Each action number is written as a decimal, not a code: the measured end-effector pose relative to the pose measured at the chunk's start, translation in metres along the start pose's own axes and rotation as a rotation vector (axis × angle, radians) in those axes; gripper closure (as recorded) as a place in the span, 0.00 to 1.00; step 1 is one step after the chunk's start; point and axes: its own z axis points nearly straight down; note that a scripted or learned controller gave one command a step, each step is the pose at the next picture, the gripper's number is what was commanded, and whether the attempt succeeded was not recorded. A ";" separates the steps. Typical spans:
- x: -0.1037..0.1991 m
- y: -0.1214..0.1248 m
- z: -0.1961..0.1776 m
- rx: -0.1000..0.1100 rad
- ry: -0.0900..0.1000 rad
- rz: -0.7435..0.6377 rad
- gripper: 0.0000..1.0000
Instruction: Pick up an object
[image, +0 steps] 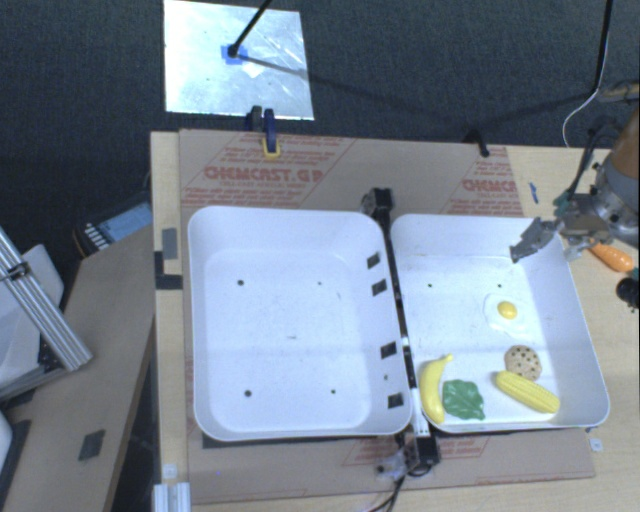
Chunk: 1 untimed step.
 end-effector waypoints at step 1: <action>0.088 -0.004 -0.083 -0.008 0.001 -0.009 0.00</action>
